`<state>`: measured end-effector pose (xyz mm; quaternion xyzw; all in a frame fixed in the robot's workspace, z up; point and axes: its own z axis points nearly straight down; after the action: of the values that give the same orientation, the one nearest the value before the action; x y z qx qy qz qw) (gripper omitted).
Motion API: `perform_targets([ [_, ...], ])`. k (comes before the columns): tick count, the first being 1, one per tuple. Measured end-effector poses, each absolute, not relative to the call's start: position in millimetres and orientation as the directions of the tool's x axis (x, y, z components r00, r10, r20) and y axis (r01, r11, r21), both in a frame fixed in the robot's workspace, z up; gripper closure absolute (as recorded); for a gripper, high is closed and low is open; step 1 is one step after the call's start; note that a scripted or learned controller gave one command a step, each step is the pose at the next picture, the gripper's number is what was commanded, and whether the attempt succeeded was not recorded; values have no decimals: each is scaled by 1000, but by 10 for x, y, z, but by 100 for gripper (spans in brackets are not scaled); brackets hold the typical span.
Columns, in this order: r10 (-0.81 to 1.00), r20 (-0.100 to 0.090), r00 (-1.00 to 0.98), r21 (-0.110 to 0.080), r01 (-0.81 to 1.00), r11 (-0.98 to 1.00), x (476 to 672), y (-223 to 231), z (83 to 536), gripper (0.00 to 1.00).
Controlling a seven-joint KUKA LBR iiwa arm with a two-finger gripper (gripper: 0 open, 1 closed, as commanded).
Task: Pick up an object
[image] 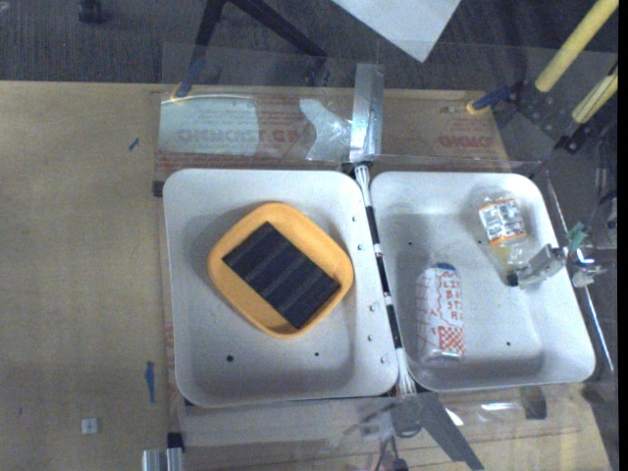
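In the left bin (196,361) lies a rounded orange block with a black ribbed panel on top (281,281), slightly turned. The right bin (559,361) holds a white tube with red print (444,312), lying lengthwise near the bin's middle. A small clear packet with an orange and white label (500,222) rests near that bin's far right corner. My gripper (527,269) hangs low at the bin's right side, just below the packet and to the right of the tube. It touches neither that I can see.
A divider ridge (378,273) runs between the two bins. Clear plastic and a metal bracket (365,116) sit behind them on the bench. Yellow-handled tools (579,37) lie at the far right. An office chair base (226,8) stands beyond the bench.
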<state>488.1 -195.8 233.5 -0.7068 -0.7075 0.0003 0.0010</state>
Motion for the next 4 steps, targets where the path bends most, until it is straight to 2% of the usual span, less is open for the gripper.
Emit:
perform_targets([
  [1,1000,-2,-17,10,1000,17,5360,-1208,1492,0],
  [2,997,-9,-71,45,996,71,5473,-1094,1319,0],
  [3,990,-19,-142,67,987,143,5636,-1076,1280,0],
  [4,975,-29,-220,72,973,221,5642,-1072,1280,0],
])
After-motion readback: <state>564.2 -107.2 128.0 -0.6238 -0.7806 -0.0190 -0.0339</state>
